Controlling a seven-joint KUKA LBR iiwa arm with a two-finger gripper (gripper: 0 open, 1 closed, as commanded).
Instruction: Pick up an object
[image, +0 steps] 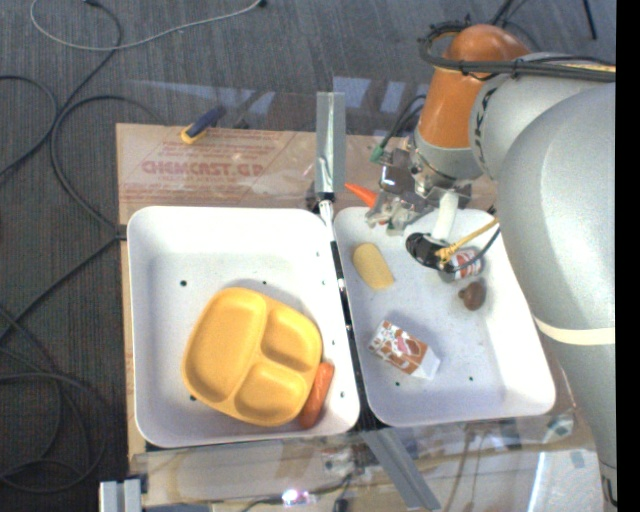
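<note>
Gripper (400, 208) at the right bin's (520, 390) far edge; whether anything sits in it cannot be told. Just below it lies a yellow oval piece (373, 266); further below, a small carton (402, 350). Well to its lower left, a yellow tray (252, 356).

board (215, 170): faint red print along its top, reads roughly "CHEMCAST GP", letters blurred, reading unsure | small carton (402, 349): brown and white pattern, print too small to read | can (461, 263): red and white label, no legible letters | no other readable text
</note>
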